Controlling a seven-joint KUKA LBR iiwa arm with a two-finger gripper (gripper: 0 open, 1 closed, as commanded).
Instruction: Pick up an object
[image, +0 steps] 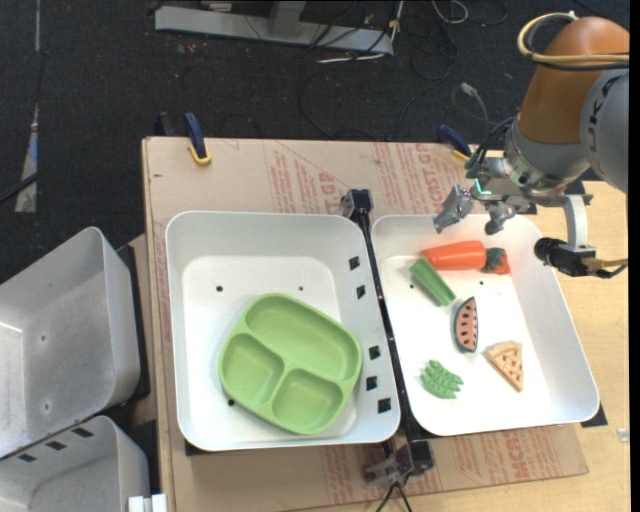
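The grey arm with its orange band (572, 70) reaches in from the right, and its two-finger end effector (477, 210) hangs over the far edge of the right shallow white bin (565, 330); its fingers are spread apart with nothing between them, one fingertip (450, 213) to the left and the other to the right above the carrot's leafy end.

Just below the end effector, and nearest to it, lies the orange toy carrot with a red and green end (462, 256), stretched across the bin; whether it touches the fingers cannot be told. Just below and left of the end effector, a dark green toy pod or cucumber (432, 282) lies at a slant, its upper end close to the carrot's tip; further below sits the toy watermelon slice with a red face and green rind (466, 324); below and a little right of that is the toy pizza slice in orange and tan (507, 363); the small bright green toy pea pod (440, 379) lies farthest below, apart from the others.

Well to the left of the end effector, in the left shallow white bin (200, 250), rests a light green plastic plate with three compartments (290, 362), set askew toward the near right corner. Both bins stand side by side on the brown cardboard-covered surface (290, 170).
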